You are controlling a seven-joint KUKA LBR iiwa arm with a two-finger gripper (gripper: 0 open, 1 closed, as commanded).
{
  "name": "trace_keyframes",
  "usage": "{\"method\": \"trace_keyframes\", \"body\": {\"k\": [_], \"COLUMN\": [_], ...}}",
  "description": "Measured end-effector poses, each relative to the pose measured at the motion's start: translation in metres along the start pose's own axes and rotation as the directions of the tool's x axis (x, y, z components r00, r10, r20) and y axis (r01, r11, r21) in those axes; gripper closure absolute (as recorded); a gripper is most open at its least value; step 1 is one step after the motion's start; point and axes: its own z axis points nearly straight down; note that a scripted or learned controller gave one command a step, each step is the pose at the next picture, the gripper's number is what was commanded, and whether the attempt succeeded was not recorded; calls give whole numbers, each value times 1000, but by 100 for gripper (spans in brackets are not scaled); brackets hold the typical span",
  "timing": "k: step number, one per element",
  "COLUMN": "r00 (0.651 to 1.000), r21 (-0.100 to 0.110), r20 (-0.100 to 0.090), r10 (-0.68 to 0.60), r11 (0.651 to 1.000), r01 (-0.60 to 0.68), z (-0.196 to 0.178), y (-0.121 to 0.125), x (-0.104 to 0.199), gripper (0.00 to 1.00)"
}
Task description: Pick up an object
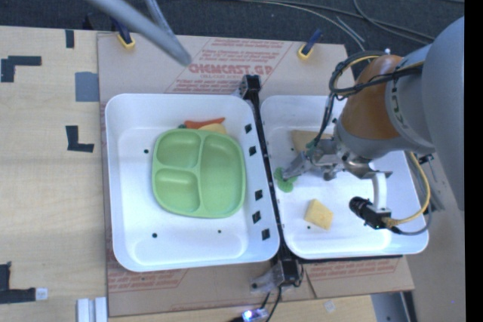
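In the right bin [400, 237] my gripper [296, 170] reaches down and to the left, low over the bin floor near the divider between the bins. A small green object [283, 179] lies right at its tip; whether it is held is unclear. A yellow wedge-shaped block [318, 214] lies on the bin floor below the gripper, apart from it. A tan flat piece [303, 139] sits just above the gripper, partly hidden by the wrist.
The left bin [124, 162] holds a green divided plate [199, 172], with an orange strip [204, 122] and a yellowish piece [215, 128] peeking out behind it. The grey arm with its orange band [370, 105] covers the right bin's upper right. Cables [411, 219] loop beside the wrist.
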Motion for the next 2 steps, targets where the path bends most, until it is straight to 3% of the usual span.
{"method": "trace_keyframes", "body": {"k": [1,2], "r00": [1000,1000], "r21": [-3,-5], "r20": [-4,-1], "r10": [-3,-2], "r11": [1000,1000], "r01": [3,2], "z": [-14,-74], "y": [2,10], "x": [2,3], "gripper": [100,100]}}
